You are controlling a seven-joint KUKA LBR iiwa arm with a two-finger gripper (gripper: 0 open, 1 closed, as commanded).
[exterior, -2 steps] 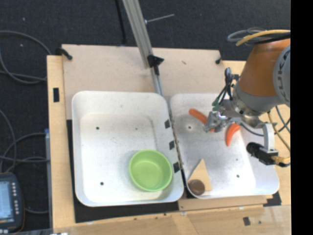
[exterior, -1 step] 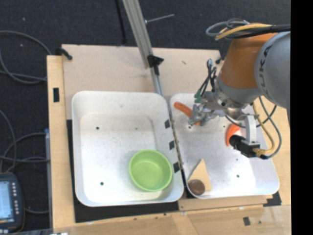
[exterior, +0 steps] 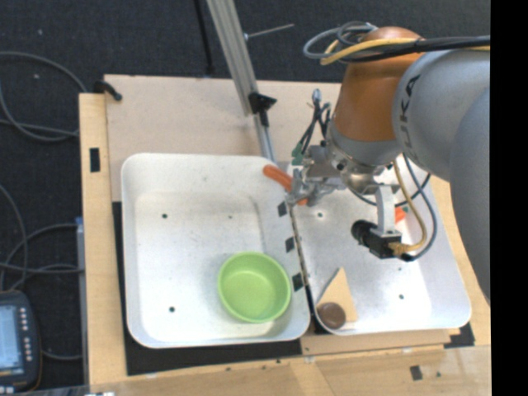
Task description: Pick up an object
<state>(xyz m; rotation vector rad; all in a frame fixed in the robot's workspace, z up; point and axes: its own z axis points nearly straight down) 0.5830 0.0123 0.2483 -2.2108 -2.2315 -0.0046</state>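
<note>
My gripper (exterior: 307,185) hangs low over the top end of the divider between the two bins, under the orange wrist band. An orange, carrot-like object (exterior: 277,174) lies right at the gripper's left side, at the top right corner of the left bin; its right end is hidden by the gripper, so contact is unclear. A green bowl (exterior: 254,285) sits upright at the front right of the left bin (exterior: 165,221). A tan wedge (exterior: 338,289) and a brown disc (exterior: 332,313) lie at the front left corner of the right bin (exterior: 429,295).
A slanted aluminium rail (exterior: 235,48) runs from the top of the view down to the bins' back edge. A black part with cables (exterior: 375,238) hangs off the arm over the right bin, and a small red-orange piece (exterior: 402,214) shows beside it.
</note>
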